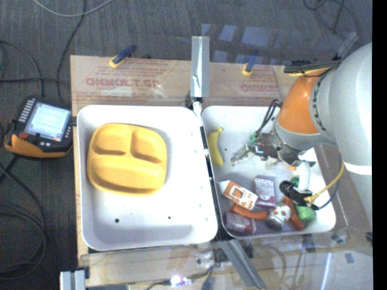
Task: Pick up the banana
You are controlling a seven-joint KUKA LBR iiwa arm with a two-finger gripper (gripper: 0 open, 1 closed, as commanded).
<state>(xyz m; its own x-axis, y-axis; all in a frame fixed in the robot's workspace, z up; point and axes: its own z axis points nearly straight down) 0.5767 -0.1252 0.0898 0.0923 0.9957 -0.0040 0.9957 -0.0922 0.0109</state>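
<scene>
Banana [215, 147] lies against right bin's left wall [205, 139]. Hand [242, 156] near, carrying nothing; opening unclear. We approach from inboard side.

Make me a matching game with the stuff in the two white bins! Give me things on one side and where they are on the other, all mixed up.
Things:
1. banana
2. yellow tray
3. orange packet
4. tool

Places:
A. in the left bin
B. above the right bin, just right of the banana
C. against the right bin's left wall
D. among the pile at the near end of the right bin

Pairs: 1-C, 2-A, 3-D, 4-B
</scene>
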